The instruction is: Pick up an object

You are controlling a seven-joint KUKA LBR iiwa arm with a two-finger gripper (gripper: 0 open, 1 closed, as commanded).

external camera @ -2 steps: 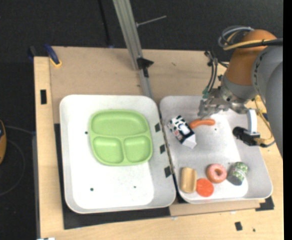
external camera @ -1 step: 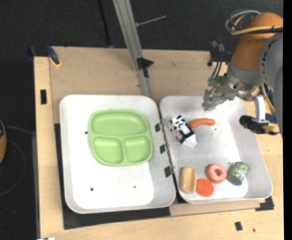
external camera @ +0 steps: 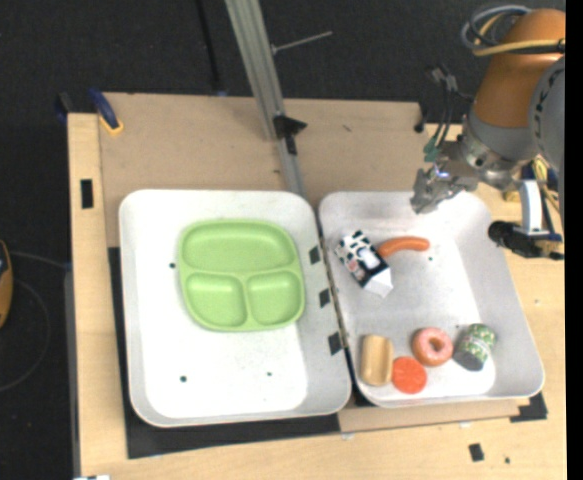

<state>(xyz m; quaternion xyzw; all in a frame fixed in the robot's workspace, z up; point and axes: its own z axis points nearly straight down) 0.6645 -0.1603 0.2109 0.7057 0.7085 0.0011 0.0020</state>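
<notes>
Six candidates: all lie in the right bin (external camera: 516,308), none lifted yet.
Nearest to tool: orange sausage (external camera: 404,245), slim and curved, just beside the cow-print carton (external camera: 363,261), which lies tipped on its side, nearly touching it.
Front row: tan bread roll (external camera: 374,359); red tomato-like disc (external camera: 408,375); pink-iced doughnut (external camera: 432,346); grey-green lump (external camera: 474,347), too blurred to name. Roll, disc and doughnut crowd together.
Tool (external camera: 429,190): hangs over the right bin's far rim, apart from every item, carrying nothing; finger spread cannot be told.
Risk: sausage is thin and rounded, likely to roll or squirt out of a pinch; its closeness to the carton could mean a finger lands on the carton instead. Crowded front row invites a double contact.
Surfaces: toys look smooth, probably hard plastic; bin floor matte white.
Left bin (external camera: 146,368): holds a green three-compartment tray (external camera: 239,273).
Worktop (external camera: 171,138): bare brown board.
</notes>
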